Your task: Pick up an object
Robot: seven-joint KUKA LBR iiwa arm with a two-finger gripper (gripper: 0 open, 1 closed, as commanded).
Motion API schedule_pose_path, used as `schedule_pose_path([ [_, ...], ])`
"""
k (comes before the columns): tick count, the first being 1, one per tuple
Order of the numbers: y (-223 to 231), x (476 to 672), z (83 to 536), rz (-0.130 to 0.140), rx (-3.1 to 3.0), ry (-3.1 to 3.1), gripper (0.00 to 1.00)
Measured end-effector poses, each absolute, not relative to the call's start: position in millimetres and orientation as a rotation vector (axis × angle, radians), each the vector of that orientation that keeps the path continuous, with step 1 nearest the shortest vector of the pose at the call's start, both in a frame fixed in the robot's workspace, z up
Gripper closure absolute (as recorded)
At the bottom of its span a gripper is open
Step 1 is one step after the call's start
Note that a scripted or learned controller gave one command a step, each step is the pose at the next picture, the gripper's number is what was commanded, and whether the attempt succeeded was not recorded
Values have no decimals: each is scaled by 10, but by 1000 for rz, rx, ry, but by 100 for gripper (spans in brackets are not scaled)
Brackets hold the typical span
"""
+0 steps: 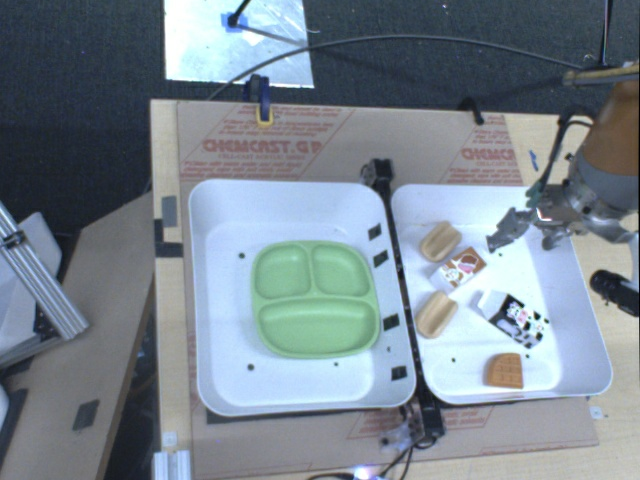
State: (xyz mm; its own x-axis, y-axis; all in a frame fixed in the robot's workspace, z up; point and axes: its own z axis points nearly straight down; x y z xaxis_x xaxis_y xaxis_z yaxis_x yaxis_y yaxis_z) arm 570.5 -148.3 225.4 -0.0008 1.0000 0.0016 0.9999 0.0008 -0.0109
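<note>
Over the right bin [570, 298], near its far right corner, the gripper [512, 230] hangs above the white floor with nothing between its fingers; I cannot tell whether they are apart or together. Below it lie two tan bread pieces [439, 240], a small printed packet [461, 267], a black-and-white carton [514, 319] and a waffle [505, 371]. Left bin [215, 268] holds a green divided plate [315, 298].
</note>
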Motion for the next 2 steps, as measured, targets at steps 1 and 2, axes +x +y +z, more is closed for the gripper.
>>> schedule_pose_path([
  [1,-1479,5731,2325,-1,-2218,-2226,0],
  [2,-1541,5729,1893,1,-2221,-2222,0],
])
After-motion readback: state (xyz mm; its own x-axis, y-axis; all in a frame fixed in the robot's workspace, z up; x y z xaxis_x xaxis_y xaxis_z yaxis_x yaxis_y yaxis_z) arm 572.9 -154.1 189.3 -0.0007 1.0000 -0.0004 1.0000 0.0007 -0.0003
